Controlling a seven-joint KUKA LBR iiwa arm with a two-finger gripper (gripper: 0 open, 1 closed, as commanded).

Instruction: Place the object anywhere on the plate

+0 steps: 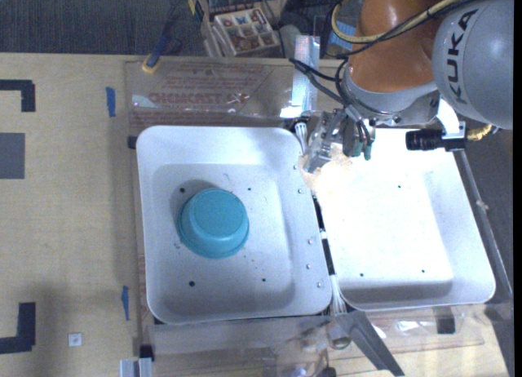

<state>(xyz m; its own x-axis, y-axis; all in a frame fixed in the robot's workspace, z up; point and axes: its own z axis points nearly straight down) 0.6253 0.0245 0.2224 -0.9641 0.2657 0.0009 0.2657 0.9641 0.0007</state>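
Observation:
A round blue plate (pixel 214 221) lies upside-down in the middle of the left white bin (pixel 163 286). My gripper (pixel 334 145) hangs over the far left corner of the right white bin (pixel 457 286), close to the wall between the two bins. It is well to the right of the plate and farther back. Under the gripper shows a small pale, shiny shape (pixel 320 160), washed out by glare. Whether it is a held thing or part of the gripper is unclear.
The grey arm with its orange band (pixel 391 33) comes in from the upper right above the right bin's far edge. A clear plastic sheet (pixel 212 94) lies behind the left bin. Boxes and clutter stand beyond the bench.

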